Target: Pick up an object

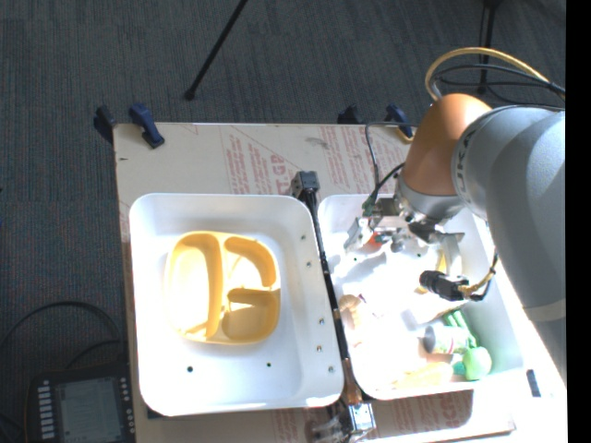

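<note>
Board (268, 160) print red, unreadable.

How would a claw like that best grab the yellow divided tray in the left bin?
Probably by the yellow divided plastic tray's raised inner divider or outer rim, coming straight down from above: it lies flat and open-side up, too wide to span, so only thin upright walls offer a pinch.

Claw (392, 233) fingers lost in glare, right bin (369, 381) contents washed out, arm (517, 192) cut off at right
</note>
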### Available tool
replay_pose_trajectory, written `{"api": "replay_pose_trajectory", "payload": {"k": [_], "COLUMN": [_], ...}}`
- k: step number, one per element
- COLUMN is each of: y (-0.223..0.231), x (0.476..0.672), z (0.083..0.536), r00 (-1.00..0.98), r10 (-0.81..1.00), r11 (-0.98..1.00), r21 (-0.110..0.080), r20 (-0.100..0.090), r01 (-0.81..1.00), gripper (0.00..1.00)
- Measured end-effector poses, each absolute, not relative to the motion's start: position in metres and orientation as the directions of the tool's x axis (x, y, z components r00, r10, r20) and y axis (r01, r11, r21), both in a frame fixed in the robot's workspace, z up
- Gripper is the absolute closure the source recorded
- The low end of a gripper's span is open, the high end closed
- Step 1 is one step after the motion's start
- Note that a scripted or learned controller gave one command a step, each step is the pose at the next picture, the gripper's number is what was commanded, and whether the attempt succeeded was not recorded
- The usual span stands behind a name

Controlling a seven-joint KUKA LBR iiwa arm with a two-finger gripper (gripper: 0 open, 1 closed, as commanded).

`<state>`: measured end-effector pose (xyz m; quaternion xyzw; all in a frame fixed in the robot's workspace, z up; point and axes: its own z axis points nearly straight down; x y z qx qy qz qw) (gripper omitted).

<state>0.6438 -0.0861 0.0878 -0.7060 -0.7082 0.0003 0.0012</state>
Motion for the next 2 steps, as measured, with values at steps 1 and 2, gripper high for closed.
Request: {"api": "replay_pose_trajectory", "payload": {"k": [1,2], "y": [-0.0825,-0.0811], "x": [0.6438,0.6438], "z": [0.0877,0.0877], "r00": [-0.004,-0.004], "r10": [1.000,1.000], "r11": [0.004,0.004], "r21": [-0.003,-0.003], "r20": [0.002,0.002], "r01": [1.000,1.000], "gripper": [0.00,0.00]}}
